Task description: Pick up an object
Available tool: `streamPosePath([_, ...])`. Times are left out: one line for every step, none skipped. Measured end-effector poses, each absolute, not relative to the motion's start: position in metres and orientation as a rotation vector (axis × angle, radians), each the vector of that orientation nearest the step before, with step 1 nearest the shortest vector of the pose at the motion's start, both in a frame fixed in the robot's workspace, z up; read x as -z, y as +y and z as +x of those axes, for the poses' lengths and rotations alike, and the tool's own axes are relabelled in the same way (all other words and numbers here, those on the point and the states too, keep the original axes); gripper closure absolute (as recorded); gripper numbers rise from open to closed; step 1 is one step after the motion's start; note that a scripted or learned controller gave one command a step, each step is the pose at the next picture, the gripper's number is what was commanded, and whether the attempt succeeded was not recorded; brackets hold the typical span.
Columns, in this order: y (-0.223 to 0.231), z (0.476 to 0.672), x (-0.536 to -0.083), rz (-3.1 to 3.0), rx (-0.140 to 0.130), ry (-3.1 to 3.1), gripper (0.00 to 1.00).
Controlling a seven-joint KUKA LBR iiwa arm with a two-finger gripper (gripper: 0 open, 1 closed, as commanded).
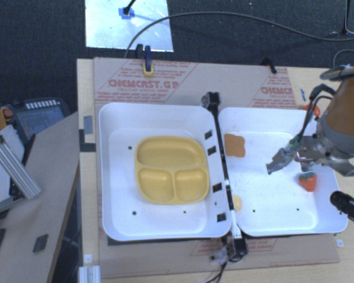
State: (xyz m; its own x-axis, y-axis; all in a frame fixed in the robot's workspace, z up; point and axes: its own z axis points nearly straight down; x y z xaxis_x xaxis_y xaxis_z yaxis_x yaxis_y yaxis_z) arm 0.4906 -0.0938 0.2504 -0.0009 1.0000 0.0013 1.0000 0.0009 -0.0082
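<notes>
Two bins sit side by side. Gripper (pixel 276 163) hovers over the right bin (pixel 265 217), holding nothing I can see; jaw state: cannot tell. Strawberry (pixel 307 181) lies just right of it, likeliest target; toast (pixel 235 145) far-left; yellow plate (pixel 168 170) in left bin (pixel 115 158).

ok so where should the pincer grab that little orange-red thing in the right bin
Grip the strawberry-like toy across its rounded red body, below the greenish top, coming straight down from above. It lies on the right bin floor close to the right wall, so a side approach looks cramped. The pincer is to its left, over bare floor.
</notes>
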Motion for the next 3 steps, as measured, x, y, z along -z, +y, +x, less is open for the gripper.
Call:
streamPosePath([-0.094,0.492,-0.255,-2.218,0.000,-2.224,0.00])
streamPosePath([-0.098,0.487,-0.210,-2.220,-0.002,-2.221,0.00])
streamPosePath([-0.100,0.487,-0.168,-2.218,-0.002,-2.220,0.00])
